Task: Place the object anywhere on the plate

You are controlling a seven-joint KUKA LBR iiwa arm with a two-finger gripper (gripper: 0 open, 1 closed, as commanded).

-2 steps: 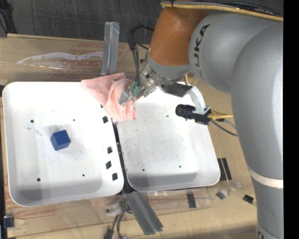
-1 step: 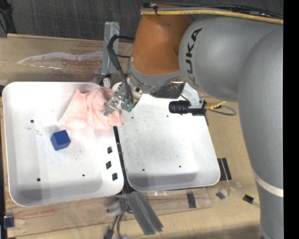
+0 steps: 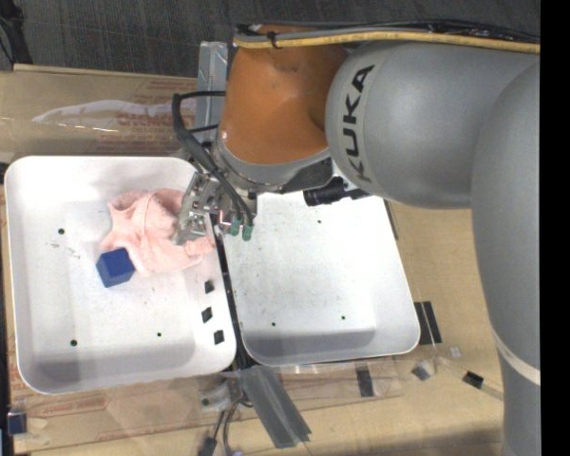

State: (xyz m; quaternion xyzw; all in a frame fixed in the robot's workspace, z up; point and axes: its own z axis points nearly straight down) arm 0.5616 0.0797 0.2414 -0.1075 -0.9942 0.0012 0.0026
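In the left bin [image 3: 38, 283] we see a pink cloth [image 3: 152, 231] and a blue cube [image 3: 116, 267], resting slightly skewed; whether our hand [image 3: 204, 218] is closed, we cannot tell.

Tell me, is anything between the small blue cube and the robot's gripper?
Yes: the crumpled pink cloth lies between the blue cube and the gripper, in the camera view.

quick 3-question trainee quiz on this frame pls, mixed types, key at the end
1. True or false: the blue block lies in the right bin.
2. The pink cloth is in which bin? A) left B) right C) neither
3. Fill in: the gripper hangs over the cloth's ____ edge, as the camera sees it.

Key: 1 false, it is in the left bin, touching the cloth. 2 A. 3 right.
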